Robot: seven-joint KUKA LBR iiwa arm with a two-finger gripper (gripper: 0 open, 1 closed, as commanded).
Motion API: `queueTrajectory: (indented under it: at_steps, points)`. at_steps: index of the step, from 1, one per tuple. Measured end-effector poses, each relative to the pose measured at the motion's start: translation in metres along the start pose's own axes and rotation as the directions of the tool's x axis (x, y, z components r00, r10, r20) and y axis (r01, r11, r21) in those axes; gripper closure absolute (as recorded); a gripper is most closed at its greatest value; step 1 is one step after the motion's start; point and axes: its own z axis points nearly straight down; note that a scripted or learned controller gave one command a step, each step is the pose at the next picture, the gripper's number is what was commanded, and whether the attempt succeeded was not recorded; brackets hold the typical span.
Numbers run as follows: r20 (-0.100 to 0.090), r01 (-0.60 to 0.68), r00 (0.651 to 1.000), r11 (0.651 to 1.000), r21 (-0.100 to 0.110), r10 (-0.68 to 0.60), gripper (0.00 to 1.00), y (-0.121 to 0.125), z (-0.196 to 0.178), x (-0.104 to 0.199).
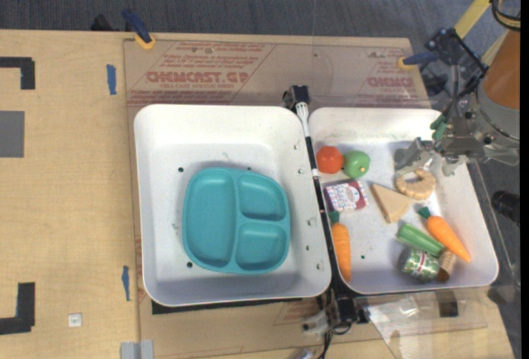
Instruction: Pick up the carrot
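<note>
While seemingly two carrots [447, 236] share the right bin [483, 221].

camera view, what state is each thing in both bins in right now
teal divided plate: flat in left bin
carrot: lying free in right bin
second carrot: lying by the divider
tomato: beside green fruit
green can: on its side
gripper: above donut
</note>
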Motion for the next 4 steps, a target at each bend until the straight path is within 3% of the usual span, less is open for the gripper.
queueTrajectory:
  at_steps: [1,2,3,4]
  points:
    - [0.003,-0.093,0.996,0.996,0.006,0.093,0.00,-0.027,0.068,-0.074]
    - [0.001,-0.114,0.993,0.993,-0.007,0.114,0.00,-0.025,0.176,-0.092]
    - [0.002,-0.114,0.993,0.993,-0.007,0.114,1.00,-0.025,0.167,-0.092]
    - [-0.001,-0.257,0.966,0.966,-0.003,0.257,1.00,-0.037,0.111,-0.020]
